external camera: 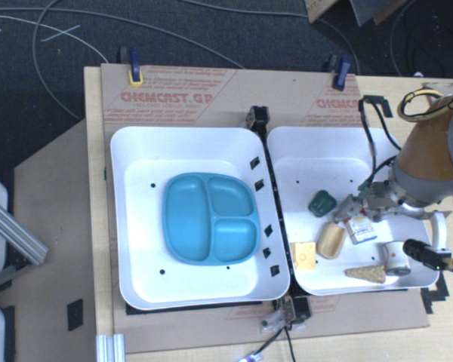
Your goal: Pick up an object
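Observation:
The right bin holds several small objects. A dark green lump lies left of centre. Below it rests a tan rounded block, with a yellow square piece at the bin's front left. A tan wedge and a small white can with red marks lie at the front right. A white card with red print sits just under the gripper. My gripper hangs low over the bin's middle, right of the green lump and above the tan block. Nothing shows between its tips.
A blue divided plate lies in the left bin. A black divider with clips runs between the bins. The arm covers the right bin's right side. Black cables trail over the back right.

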